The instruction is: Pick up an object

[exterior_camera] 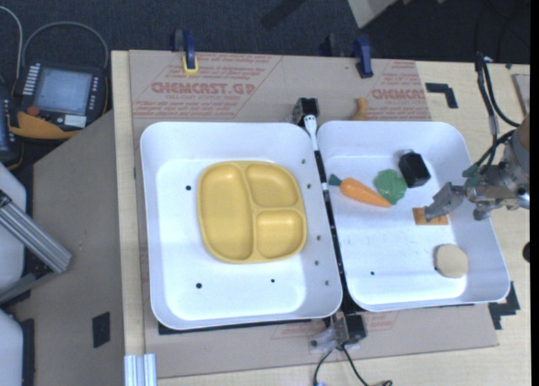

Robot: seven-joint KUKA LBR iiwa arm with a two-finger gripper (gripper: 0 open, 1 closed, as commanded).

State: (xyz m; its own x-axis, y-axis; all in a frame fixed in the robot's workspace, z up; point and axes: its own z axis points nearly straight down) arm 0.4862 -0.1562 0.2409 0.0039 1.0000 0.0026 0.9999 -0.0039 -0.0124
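the tool, jaws apparently spread and empty, hangs over the orange block by the right bin's wall, risking a glancing miss.

An orange carrot lies flat in the right bin, touching a green piece.

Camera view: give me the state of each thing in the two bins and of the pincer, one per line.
yellow divided plate: flat in left bin, upright
toy carrot: lying on its side, right bin
green piece: touching the carrot
black block: resting apart
beige round piece: resting alone
pincer: low over right bin, nothing visibly held
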